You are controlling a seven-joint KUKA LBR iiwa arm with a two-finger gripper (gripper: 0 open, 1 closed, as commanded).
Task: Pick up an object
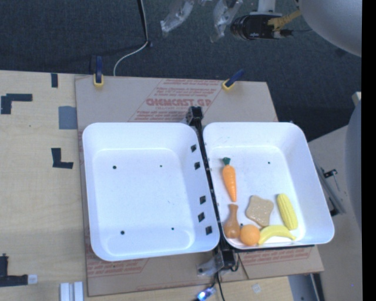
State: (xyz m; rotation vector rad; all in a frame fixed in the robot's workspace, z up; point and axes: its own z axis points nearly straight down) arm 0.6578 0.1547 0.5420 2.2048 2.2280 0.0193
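The right bin (296, 138) holds several toy foods along its near side. An orange carrot (229, 181) with a green top lies near the divider. Below it are a tan gourd-shaped piece (232, 221), an orange (249, 235), a bread slice (259, 210), a yellow corn cob (286, 211) and a banana (275, 234). My gripper (200, 16) hangs high at the top of the view, beyond the far edge of the bench and well away from both bins. It is open, its pale fingers (175, 17) spread with nothing between them.
The left bin (89, 176) sits beside the right one, joined by a black clip strip (202, 182). Both rest on a cardboard sheet (176, 100) held by clamps. A cable (132, 53) runs across the dark floor behind.
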